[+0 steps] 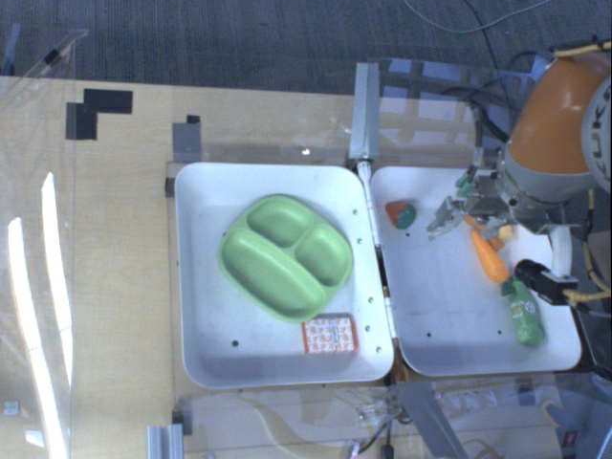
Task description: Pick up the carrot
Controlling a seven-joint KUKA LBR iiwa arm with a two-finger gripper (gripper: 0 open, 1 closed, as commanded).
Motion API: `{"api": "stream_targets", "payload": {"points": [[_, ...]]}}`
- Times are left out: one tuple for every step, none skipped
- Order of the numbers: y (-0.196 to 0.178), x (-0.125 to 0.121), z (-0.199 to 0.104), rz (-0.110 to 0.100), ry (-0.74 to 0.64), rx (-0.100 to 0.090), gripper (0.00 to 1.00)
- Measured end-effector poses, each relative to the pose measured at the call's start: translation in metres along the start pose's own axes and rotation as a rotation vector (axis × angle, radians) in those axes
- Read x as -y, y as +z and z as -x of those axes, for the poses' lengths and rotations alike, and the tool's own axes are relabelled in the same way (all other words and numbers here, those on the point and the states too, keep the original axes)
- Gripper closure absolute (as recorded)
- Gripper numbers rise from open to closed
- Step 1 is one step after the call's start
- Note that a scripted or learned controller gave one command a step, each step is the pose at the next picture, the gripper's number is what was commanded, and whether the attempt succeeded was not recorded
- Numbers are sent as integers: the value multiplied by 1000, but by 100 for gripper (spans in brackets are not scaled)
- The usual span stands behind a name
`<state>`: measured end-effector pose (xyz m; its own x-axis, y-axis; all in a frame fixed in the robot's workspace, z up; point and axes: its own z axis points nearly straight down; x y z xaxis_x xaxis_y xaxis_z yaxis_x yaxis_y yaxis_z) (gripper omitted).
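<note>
Camera view: carrot (489, 257) (green bottle (524, 315) beside) beneath hand (457, 214).

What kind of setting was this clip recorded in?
Probably a robotics lab bench for pick-and-place tests: two shallow white plastic bins side by side, toy items like an orange plastic carrot and a green divided plate, and loose cable on grey carpet.

Arm (564, 122): bulbous orange band above the wrist, pale grey casing beside it with part of a dark letter visible at the frame edge. Below the band, a grey metal wrist collar. Hand (457, 210): slim, silvery metal fingers with greenish fittings. Black cables loop behind the arm.
</note>
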<state>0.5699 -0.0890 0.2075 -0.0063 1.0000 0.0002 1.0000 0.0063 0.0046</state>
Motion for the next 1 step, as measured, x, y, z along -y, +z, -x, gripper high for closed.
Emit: {"api": "stream_targets", "payload": {"points": [[1,4,74,2,-19,2,0]]}}
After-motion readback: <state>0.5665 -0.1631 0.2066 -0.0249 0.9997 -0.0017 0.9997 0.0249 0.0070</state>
